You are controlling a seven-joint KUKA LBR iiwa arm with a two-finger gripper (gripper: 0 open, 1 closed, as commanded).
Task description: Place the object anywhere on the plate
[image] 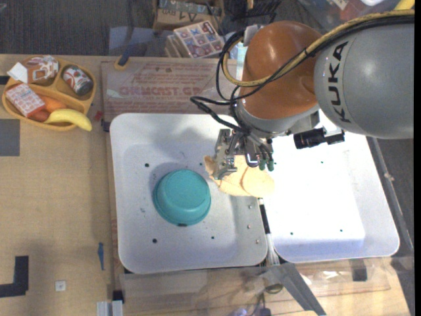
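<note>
A teal round plate sits in the left white bin, a little left of the bin's middle. A flat pale-yellow object lies on the bin floor by the left bin's right wall, just right of the plate and apart from it. My gripper hangs straight over the yellow object's upper edge, low over it. The grey arm with its orange band covers the space above it. A small bit of yellow shows to the gripper's left.
The right white bin adjoins the left one. On the bench at the far left stands a yellow tray with a banana and toy food. Cardboard and boxes lie behind the bins.
</note>
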